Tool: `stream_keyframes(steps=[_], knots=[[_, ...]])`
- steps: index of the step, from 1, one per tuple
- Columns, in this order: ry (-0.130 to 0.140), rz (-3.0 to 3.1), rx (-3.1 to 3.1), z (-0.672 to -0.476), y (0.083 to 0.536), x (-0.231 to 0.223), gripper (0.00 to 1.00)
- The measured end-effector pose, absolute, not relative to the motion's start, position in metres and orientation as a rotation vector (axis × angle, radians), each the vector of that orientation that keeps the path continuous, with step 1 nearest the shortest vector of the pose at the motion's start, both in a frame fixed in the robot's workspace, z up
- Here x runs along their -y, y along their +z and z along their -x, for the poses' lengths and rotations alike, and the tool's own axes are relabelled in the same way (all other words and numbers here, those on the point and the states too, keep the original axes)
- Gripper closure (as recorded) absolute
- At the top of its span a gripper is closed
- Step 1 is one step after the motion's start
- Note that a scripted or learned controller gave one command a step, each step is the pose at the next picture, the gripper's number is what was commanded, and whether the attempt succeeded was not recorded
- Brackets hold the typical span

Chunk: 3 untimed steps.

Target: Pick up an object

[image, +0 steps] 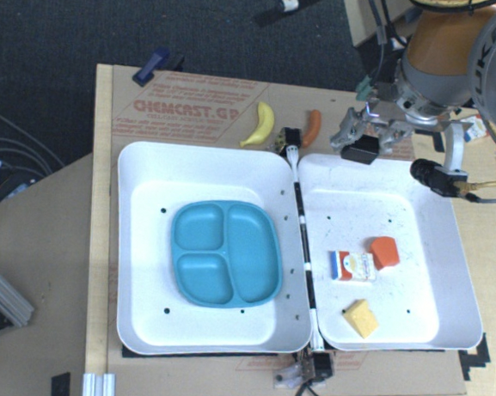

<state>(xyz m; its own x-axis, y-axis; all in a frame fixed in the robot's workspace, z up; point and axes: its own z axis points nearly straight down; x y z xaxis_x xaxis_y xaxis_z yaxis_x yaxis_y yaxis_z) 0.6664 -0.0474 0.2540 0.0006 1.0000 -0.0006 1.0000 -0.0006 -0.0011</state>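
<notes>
Overhead, the arm is reaching in from the right, and its jaws are hanging above the far rim of the right bin, at about; whether they are spread or pressed together I cannot tell, and nothing is showing between them. Inside the right bin, an orange block is lying just beside a small red, white and blue carton, apparently touching it. A yellow sponge-like block is sitting apart from them, nearer the front rim. The left bin is holding a blue divided plate. On the table behind the bins, a banana and an orange carrot-like piece are lying near each other.
</notes>
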Motion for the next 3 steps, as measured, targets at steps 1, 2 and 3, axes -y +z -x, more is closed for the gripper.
stream_keyframes(steps=[1,2,3], knots=[[-0.001,2.224,2.222,-0.667,0.261,0.060,1.00],[0.002,2.218,2.221,-0.666,0.249,0.015,1.00],[-0.001,2.225,2.223,-0.667,0.278,0.074,1.00]])
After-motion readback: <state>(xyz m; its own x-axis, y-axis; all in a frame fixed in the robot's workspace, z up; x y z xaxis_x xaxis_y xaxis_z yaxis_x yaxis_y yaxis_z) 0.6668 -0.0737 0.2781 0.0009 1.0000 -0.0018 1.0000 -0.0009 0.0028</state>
